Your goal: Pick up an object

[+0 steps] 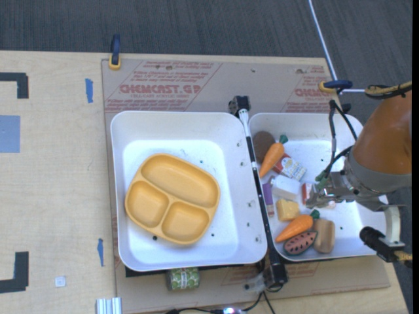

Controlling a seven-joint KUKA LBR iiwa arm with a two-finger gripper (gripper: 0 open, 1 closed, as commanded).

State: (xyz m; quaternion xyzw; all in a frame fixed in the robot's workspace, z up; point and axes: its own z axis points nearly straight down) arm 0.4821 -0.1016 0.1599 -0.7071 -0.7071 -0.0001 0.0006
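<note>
We see our end effector low in the right bin; its opening we cannot tell. A cheese wedge lies just beside it.

The worktop looks like pale matt wood, the bins like smooth white plastic, the divided plate like glossy yellow plastic.

A pale wooden bench is covered by a printed cardboard sheet — on it two white bins are set side by side, touching.
</note>
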